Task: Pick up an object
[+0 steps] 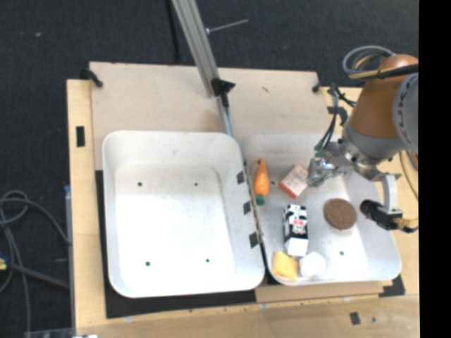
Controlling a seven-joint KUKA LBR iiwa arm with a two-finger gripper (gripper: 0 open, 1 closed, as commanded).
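Landmark: I take the right bin (373,263) as my reference for every place below.
Left bin (176,210): just beside the right bin, their inner walls touching; I see nothing in it that bears on the pick.
Arm (377,115): reaches in over the right bin's far right corner, orange band above the wrist, wrist low over the bin floor.
Gripper (318,169): over the right bin's far middle, just beside the small red and white carton (294,181). I cannot tell whether the pincer is parted or closed; it is too small and dark to read at this slant.
Brown disc (340,214): flat on the floor, middle of the right bin.
Black and white box (296,225): centre-left of the right bin, lying flat.
Carrot-like orange piece (261,178): against the right bin's left wall, far half.
White round piece (313,265): near edge of the right bin.
Yellow block (285,265): near left corner of the right bin, touching the white piece.
Progress: I judge nothing picked yet; every object lies on the bin floor. The approach looks done, with the carton the likely target.
Left to do: close on it, lift it, and confirm it comes clear.
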